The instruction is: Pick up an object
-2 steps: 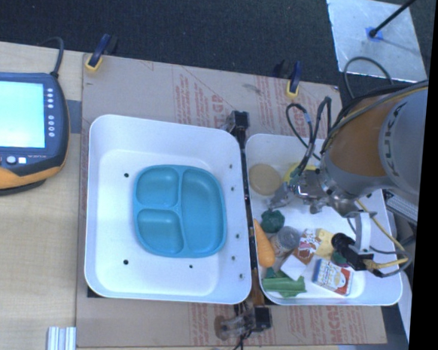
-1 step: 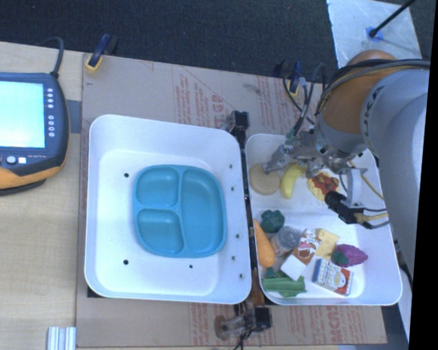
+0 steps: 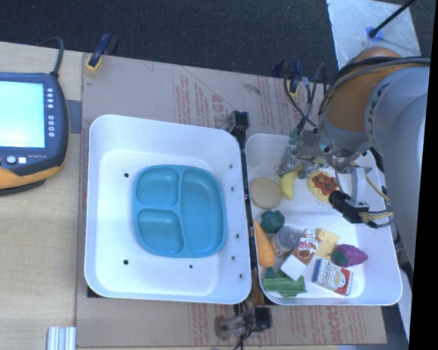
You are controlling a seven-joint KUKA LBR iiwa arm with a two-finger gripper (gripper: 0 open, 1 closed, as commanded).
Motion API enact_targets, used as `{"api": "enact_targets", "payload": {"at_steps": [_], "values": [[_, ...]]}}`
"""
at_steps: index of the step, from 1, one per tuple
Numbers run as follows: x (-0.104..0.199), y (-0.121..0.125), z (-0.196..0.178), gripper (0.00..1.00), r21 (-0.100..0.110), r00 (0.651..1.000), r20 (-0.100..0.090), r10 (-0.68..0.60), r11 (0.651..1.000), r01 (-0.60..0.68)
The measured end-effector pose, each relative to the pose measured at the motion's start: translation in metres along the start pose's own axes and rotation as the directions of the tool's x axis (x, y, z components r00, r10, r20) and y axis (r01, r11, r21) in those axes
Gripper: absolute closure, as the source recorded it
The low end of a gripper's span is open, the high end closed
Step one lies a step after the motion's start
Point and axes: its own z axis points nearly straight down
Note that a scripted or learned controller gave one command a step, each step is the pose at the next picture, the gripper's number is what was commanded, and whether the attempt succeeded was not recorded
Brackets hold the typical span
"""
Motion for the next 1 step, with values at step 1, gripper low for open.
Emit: {"api": "enact_targets", "payload": {"at_steps": [1], "values": [[0.0828, -0.0525, -0.0871, 1.00, -0.005, 1.000, -0.003, -0.002, 1.000, 0.002]]}}
